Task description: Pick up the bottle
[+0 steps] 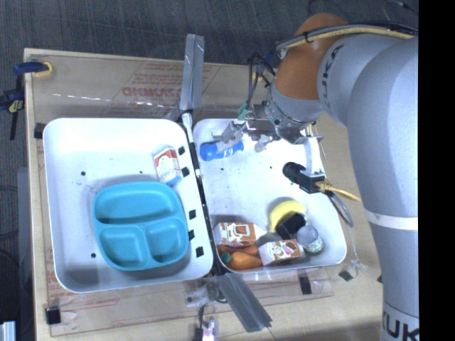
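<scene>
We see the clear plastic bottle with a blue cap [215, 148] lying on its side at the far left corner of the right white bin [321, 256], close by the divider. The two-finger metal hand [245, 130] sits right at the bottle's clear end; we cannot tell whether its fingers are open or gripping it.
</scene>
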`<state>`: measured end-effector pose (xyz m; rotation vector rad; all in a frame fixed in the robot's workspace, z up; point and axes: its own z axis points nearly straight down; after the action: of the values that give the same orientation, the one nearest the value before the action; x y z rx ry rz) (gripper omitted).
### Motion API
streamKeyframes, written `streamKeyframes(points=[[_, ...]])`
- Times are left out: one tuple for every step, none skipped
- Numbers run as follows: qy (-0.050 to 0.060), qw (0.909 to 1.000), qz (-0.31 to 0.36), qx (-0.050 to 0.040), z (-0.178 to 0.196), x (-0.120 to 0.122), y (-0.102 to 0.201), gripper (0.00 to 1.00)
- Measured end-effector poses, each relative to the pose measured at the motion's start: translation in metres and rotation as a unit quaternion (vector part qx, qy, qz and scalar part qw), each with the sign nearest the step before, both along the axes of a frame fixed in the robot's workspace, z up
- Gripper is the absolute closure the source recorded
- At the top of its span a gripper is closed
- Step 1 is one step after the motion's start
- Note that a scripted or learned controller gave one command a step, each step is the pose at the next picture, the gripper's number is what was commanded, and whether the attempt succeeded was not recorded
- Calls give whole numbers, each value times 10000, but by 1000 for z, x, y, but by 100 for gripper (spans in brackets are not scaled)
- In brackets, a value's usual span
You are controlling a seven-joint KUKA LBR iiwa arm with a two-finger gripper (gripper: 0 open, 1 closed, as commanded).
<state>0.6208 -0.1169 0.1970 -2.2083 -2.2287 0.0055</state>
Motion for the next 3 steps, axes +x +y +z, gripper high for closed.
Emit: streamKeyframes(points=[[-65, 9996, -290, -27, -76, -3, 13, 0], [-92, 9961, -874, -1, -92, 39, 7, 0], [-168, 9857, -1677, 21, -91, 0, 13, 0]])
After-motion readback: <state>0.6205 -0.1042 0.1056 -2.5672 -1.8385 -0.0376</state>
